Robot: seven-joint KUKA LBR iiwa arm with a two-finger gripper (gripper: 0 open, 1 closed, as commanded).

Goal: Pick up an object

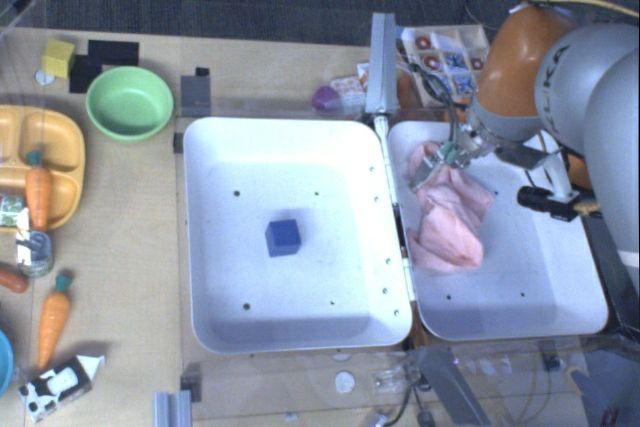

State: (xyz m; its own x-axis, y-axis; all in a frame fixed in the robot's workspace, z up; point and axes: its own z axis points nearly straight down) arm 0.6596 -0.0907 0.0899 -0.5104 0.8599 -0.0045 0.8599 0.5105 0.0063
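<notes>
Claw [443,158] sits at the top edge of the pink cloth [447,220] in the right bin [560,290]; can't tell its opening or whether it grips any fabric. Risk: thin pinch slips, or cloth drags on the divider wall just left. Open room lies right. Blue cube [283,236] sits alone in the left bin [240,155].

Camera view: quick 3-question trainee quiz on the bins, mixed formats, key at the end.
1. True or false: the blue cube lies in the same bin as the pink cloth.
2. The gripper is over which bin? A) left bin B) right bin
3. Fill in: the bowl on the bench is ____.

Key: 1 false; 2 B; 3 green.
</notes>
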